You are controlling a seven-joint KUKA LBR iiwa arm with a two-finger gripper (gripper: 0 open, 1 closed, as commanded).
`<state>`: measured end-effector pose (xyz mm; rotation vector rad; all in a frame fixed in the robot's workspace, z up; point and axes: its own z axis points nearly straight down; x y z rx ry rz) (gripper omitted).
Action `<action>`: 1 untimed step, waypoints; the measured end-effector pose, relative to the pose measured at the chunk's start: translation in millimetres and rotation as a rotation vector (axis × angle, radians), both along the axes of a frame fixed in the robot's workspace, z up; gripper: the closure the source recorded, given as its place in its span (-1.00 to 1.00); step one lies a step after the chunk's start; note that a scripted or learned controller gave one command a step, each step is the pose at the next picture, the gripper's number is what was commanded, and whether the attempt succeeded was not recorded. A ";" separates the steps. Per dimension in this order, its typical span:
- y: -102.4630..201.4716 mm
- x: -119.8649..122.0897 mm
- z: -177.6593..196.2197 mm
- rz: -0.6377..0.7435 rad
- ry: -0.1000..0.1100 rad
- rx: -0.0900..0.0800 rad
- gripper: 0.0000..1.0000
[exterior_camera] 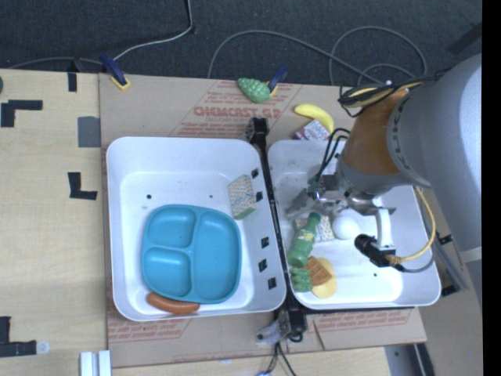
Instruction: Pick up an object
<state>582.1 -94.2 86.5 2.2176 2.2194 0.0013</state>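
Observation:
My gripper (315, 197) hangs low over the middle of the right bin (407, 284), under the grey arm with its orange band (376, 135). Just below it a green bottle (302, 245) lies lengthwise, touching or nearly touching the gripper's tip. A white ball (344, 227) sits to the right of the bottle, close beside the gripper. A yellow and orange toy food piece (321, 276) lies at the bottle's lower end. The arm hides the bin's upper right part.
The left bin (125, 210) holds a blue divided plate (192, 253), a sausage (172, 304) at its front wall and a pale sponge (243, 196) near its right wall. Behind the bins on cardboard lie a green toy (254, 90) and a banana (315, 116).

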 end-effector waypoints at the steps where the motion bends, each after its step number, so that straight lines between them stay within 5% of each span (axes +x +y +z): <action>1: -0.7 0.4 9.8 0.000 0.000 -0.001 1.00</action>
